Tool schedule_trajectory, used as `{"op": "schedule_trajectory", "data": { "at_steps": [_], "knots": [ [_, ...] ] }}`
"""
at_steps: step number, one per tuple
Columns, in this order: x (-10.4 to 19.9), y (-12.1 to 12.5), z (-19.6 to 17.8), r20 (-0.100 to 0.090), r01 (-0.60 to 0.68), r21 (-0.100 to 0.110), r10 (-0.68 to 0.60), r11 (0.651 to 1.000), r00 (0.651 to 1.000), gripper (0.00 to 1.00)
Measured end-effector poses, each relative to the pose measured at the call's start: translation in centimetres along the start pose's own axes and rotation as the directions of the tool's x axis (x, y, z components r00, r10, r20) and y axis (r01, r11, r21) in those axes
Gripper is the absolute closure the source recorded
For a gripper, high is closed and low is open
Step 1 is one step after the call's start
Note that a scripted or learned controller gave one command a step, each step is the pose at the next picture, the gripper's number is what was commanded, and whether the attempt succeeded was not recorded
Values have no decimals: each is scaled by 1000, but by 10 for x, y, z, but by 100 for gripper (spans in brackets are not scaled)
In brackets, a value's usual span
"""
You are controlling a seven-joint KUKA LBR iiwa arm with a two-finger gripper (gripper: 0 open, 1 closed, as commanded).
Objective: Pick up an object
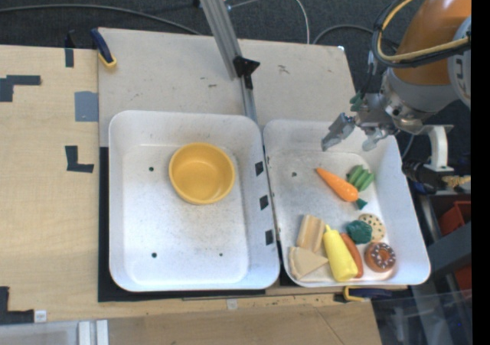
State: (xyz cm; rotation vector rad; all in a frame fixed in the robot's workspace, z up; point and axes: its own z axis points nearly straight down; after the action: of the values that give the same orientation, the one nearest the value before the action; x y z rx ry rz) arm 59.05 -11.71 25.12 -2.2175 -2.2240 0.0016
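Gripper (354, 135) is seen open w/ nothing held, just above the toy carrot (338, 183) in right bin (291, 206).

a bowl (202, 173) is set in the left bin (126, 206); toy foods (341, 248) are clustered in the right bin's (295, 152) near corner.

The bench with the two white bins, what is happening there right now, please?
A grey and orange robot arm reaches in from the right, and its gripper hangs open over the far end of the right bin, holding nothing. Below it in that bin lie a toy carrot, a yellow corn cob, a donut and other play food. The left bin holds a yellow bowl. Nothing is picked up yet.
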Motion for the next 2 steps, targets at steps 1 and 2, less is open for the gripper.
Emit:
{"op": "schedule_trajectory", "data": {
  "at_steps": [1, 2],
  "knots": [
    [0, 0, 0, 0, 0, 0, 0, 1000, 1000, 0],
    [6, 0, 45, 0, -1, 5, 1, 1000, 1000, 0]
  ]
}}
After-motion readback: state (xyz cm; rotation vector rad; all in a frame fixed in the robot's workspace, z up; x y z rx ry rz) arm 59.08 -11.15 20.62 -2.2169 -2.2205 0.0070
